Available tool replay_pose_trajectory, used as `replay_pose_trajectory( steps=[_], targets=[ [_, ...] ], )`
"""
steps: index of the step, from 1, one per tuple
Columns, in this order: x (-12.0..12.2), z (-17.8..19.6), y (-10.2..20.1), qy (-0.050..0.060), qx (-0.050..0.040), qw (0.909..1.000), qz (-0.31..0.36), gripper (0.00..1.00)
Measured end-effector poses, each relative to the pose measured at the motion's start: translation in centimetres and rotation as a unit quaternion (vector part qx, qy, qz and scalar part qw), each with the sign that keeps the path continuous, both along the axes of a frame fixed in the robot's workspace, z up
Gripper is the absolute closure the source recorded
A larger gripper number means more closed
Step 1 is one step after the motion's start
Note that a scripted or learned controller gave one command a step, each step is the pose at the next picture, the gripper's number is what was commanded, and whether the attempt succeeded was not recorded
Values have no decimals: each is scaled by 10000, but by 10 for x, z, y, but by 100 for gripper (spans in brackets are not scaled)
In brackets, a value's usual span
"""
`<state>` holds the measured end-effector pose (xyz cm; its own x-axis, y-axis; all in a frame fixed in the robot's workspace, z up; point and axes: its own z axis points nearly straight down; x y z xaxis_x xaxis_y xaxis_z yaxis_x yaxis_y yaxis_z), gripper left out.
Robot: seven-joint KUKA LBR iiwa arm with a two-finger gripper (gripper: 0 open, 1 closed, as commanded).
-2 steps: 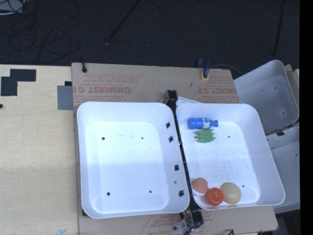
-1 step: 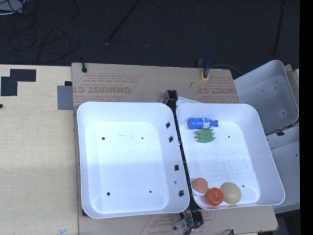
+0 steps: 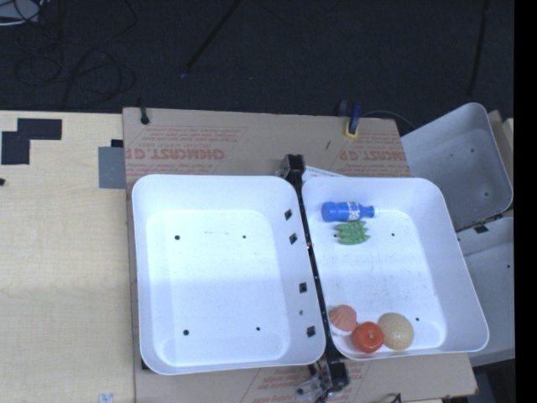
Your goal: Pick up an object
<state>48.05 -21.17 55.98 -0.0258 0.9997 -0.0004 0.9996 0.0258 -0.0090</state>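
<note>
Five objects, all in right bin [image 3: 453,250]: blue bottle [image 3: 347,211] touching green toy [image 3: 352,233] at far end; pink piece [image 3: 342,316], red ball [image 3: 367,337], tan ball [image 3: 396,330] bunched in near corner. Left bin [image 3: 151,225] bare. Claw state: I cannot tell. Risks I expect: balls rolling off, wall blocking corner grasp, double pick on bottle and toy.

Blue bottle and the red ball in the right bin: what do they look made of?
Blue bottle: probably plastic, smooth, with a white cap and a pale band. Red ball: likely plastic or rubber, smooth and slightly shiny; the material is hard to confirm at this size.
</note>
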Motion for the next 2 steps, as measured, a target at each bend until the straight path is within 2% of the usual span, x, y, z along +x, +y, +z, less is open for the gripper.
replay_pose_trajectory(
  steps=[1, 2],
  targets=[
    [0, 0, 0, 4, 2, 10000, 2, 0],
    [1, 10, 1, 8, 2, 10000, 26, 100]
  ],
)
